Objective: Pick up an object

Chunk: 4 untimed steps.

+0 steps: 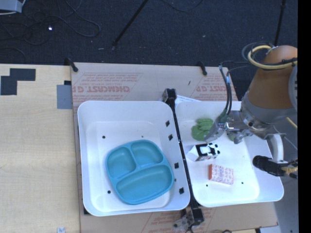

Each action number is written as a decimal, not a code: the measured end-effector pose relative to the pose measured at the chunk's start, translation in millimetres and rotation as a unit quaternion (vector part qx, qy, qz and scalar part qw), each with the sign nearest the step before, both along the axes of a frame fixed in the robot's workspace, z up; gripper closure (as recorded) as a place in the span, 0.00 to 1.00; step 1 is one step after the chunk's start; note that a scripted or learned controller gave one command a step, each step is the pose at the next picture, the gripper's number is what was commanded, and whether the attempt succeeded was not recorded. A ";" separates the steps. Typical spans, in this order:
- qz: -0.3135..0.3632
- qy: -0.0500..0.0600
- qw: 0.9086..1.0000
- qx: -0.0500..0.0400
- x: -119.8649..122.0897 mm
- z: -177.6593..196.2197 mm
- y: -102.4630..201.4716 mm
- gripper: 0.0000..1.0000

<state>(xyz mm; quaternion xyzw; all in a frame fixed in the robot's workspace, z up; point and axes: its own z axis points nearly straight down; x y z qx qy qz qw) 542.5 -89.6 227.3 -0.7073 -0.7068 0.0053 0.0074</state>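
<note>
Left white plastic bin (92, 130) has a blue plastic divided plate (140, 171) lying flat in it. Over in the right white bin (262, 191): a crumpled green cloth thing (203, 127) up top, a small black-and-white toy (207, 151) just below it, and a flat red-and-white patterned packet (221, 174) near the front. The arm's gripper (232, 130) hangs just right of the green thing, can't tell how it's set.
</note>
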 end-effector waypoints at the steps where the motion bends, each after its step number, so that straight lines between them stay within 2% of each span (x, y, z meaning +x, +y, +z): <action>1: 0.001 -0.005 1.000 -0.001 1.9 5.0 -0.3 0.00; 3: 0.000 -0.003 1.000 0.000 9.9 -94.6 -0.1 0.00; 4: 0.000 -0.015 1.000 -0.003 15.5 -104.3 -2.3 0.00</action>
